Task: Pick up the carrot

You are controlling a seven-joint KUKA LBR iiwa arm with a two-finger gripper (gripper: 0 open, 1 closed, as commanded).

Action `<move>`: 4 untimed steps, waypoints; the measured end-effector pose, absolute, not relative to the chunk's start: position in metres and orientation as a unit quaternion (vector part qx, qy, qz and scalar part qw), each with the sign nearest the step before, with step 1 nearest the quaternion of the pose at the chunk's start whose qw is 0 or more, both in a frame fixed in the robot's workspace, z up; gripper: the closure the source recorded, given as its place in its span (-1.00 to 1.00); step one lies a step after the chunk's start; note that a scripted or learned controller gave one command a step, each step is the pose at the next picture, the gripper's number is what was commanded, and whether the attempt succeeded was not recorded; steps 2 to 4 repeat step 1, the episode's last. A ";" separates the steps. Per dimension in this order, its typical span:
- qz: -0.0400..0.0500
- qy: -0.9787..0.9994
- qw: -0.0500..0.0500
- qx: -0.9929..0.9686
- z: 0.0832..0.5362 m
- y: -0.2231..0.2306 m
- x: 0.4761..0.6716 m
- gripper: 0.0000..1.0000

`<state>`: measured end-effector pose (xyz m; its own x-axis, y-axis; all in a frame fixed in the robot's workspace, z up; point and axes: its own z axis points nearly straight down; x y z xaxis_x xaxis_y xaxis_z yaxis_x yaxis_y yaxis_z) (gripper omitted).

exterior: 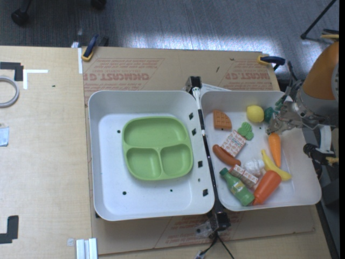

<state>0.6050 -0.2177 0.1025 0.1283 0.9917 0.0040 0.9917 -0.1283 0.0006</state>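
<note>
Here the carrot (275,149) lies in the right bin (302,196), just beside the banana (275,166), with the end effector (281,121) just above its top end, its grip impossible to tell.

Grey carpet (178,9) covers the floor beyond the bench, with a pale patch of light falling across it. What looks like an office chair's wheeled base (59,1) stands at the far left. The light wooden benchtop (43,161) carries a sheet of printed cardboard (145,69).
</note>
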 end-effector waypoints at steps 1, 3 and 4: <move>0.000 -0.648 0.000 -0.761 0.172 -0.166 0.536 1.00; 0.000 -0.648 0.000 -0.761 0.172 -0.166 0.536 1.00; 0.000 -0.648 0.000 -0.761 0.172 -0.166 0.536 1.00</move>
